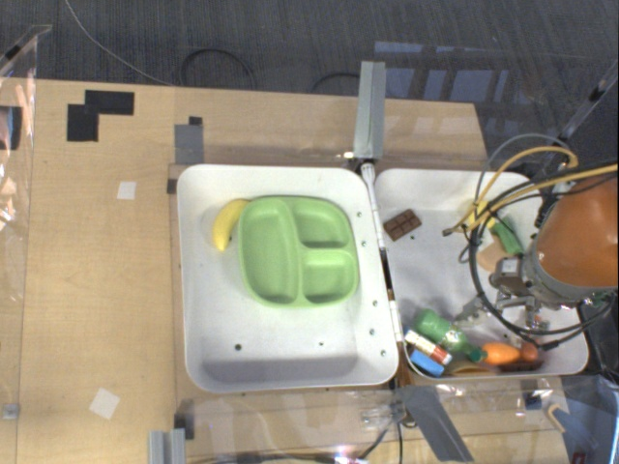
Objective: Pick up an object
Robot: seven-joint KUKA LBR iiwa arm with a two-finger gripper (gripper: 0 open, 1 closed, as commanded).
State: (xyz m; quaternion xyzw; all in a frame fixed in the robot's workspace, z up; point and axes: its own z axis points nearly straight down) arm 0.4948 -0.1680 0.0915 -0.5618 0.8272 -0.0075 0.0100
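Single arm (580,235) enters from the right side of the view, wrist pointing down toward the counter. Orange band (578,240) above the wrist faces the camera and blocks most of what is below it. Grey wrist hardware (513,283) sticks out to the left of the band, low over the right half of the workspace. Yellow and black cables (503,187) loop off the wrist up and to the left, then curve back around the arm. Gripper (503,307) sits beneath the wrist, mostly hidden by the arm's own bulk and cable loops.
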